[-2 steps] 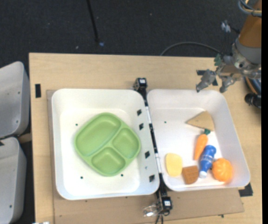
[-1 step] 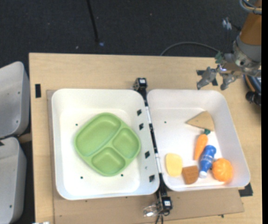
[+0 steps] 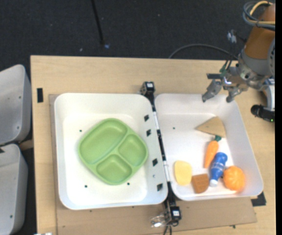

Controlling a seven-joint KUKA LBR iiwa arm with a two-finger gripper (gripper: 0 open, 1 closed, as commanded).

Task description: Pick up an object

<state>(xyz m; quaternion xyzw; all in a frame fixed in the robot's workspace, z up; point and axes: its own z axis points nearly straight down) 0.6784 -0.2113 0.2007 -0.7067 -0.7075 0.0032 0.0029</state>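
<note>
Seen from above at a slant: a wooden surface [image 3: 42, 77] bearing two shallow white bins side by side. In the left bin [image 3: 62, 131], a green divided plate [image 3: 113, 151] with three compartments, lying flat near the middle. In the right bin [image 3: 180, 116], a cluster of toy foods toward the near right corner: a tan wedge [image 3: 212, 126] nearest the far wall, a carrot [image 3: 210, 152] just below it, a blue and white bottle [image 3: 217, 167] touching the carrot's right side, an orange fruit [image 3: 234, 177] beside the bottle, a brown block [image 3: 200, 183] and a pale yellow piece [image 3: 182, 172] to the left. At upper right, the grey arm [image 3: 259, 38] with its orange band, reaching in; the tool [image 3: 219, 94] poised over the right bin's far rim, fingers spread and pinching nothing, well apart from the foods below.
</note>
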